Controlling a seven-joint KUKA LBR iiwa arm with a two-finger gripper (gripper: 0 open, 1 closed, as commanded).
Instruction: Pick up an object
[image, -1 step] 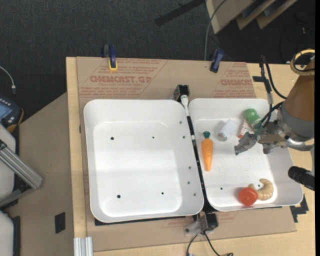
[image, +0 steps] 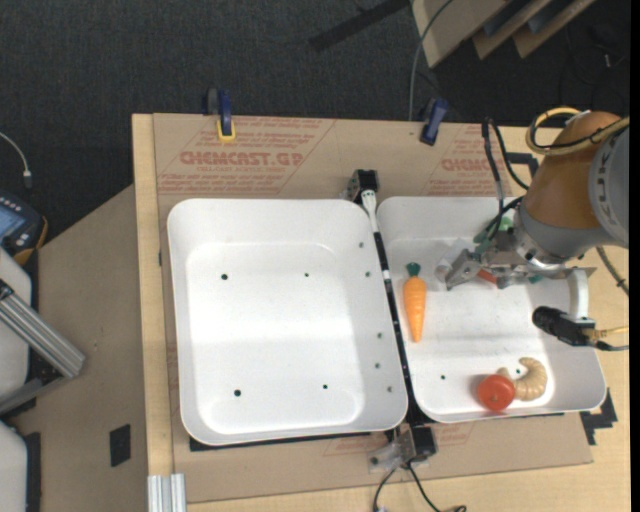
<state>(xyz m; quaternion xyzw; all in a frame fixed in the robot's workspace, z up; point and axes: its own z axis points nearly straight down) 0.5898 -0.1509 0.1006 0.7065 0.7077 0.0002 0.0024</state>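
Near right bin (image: 560, 405) edge: red ball (image: 494, 392) touching tan curved toy (image: 533, 379). Midway, beside divider: carrot (image: 414, 306), lying free. Farther right: claw (image: 462, 270), slightly parted, gripping nothing, over bare floor. Left bin (image: 200, 300) alongside.

Carrot (image: 414, 308) left of tomato (image: 495, 392)

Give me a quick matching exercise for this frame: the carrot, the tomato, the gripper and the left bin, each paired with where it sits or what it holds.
Things:
1. carrot
2. tomato
3. gripper
4. left bin

Descriptions:
A. near front edge of the right bin, beside a tan curved piece
B. holds no objects
C. by the divider between the bins
D. over the right bin's back part

Pairs: 1-C, 2-A, 3-D, 4-B
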